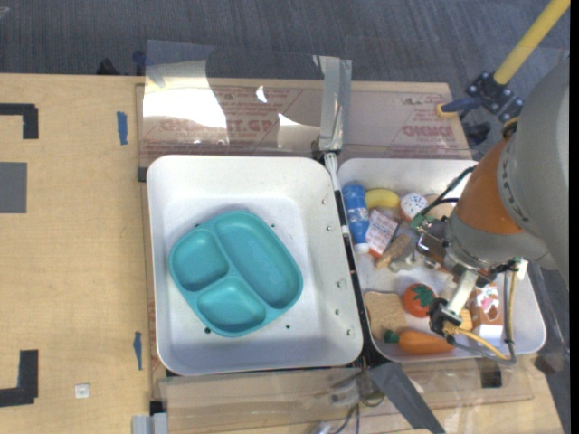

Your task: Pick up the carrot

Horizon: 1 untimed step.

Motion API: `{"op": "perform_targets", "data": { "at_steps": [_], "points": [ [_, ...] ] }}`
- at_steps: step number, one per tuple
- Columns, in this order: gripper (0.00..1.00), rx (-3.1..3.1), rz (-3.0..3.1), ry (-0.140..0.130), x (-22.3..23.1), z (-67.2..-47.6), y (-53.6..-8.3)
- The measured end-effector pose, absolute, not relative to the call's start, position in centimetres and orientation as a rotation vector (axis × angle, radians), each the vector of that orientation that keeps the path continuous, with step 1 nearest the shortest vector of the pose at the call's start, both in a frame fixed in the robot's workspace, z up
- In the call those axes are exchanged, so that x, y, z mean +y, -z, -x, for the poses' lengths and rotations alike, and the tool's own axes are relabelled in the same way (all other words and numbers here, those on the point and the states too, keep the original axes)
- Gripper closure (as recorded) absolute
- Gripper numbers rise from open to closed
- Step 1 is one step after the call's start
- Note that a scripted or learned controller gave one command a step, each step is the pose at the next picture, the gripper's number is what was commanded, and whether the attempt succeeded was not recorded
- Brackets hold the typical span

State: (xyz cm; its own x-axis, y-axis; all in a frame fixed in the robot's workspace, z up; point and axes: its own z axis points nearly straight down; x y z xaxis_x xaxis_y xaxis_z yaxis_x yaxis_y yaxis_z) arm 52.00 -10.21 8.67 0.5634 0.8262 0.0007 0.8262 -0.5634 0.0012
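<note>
1. The bench point(72, 242) is a pale wood-coloured surface and takes up the left of the frame
2. The left bin point(181, 174) sits left of centre. It is white and shallow
3. A teal tray point(237, 272) with three compartments lies flat in the left bin, turned at a slant to the bin walls
4. The right bin point(398, 172) stands just beside the left bin, and their walls meet near the centre of the frame
5. A blue bottle point(354, 211) lies at the upper left of the right bin, along the shared wall
6. A yellow object point(384, 198) lies just right of the bottle, with a red-and-white packet point(383, 231) just below it
7. A tan pad point(384, 309) lies at the lower left of the right bin
8. A white spotted ball point(413, 204) lies near the bin's upper wall, right of the yellow object
9. A red round fruit point(417, 299) with a green top rests at the right edge of the tan pad
10. The carrot point(425, 341) lies flat at the bottom of the right bin, just below the red fruit. Its green end points left and its orange body points right. It lies free, below the gripper and apart from it
11. The gripper point(427, 244) hangs over the middle of the right bin, right of the packet. Whether it is open or closed cannot be told, and no object is seen in its hold
12. The arm point(488, 197) enters from the right edge of the frame, grey with an orange band
</note>
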Motion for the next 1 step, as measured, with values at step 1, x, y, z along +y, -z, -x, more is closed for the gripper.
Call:
{"op": "perform_targets", "data": {
  "at_steps": [1],
  "points": [
    [0.0,1.586,-2.703,-0.012,-11.72,-66.9,-21.03]
  ]
}}
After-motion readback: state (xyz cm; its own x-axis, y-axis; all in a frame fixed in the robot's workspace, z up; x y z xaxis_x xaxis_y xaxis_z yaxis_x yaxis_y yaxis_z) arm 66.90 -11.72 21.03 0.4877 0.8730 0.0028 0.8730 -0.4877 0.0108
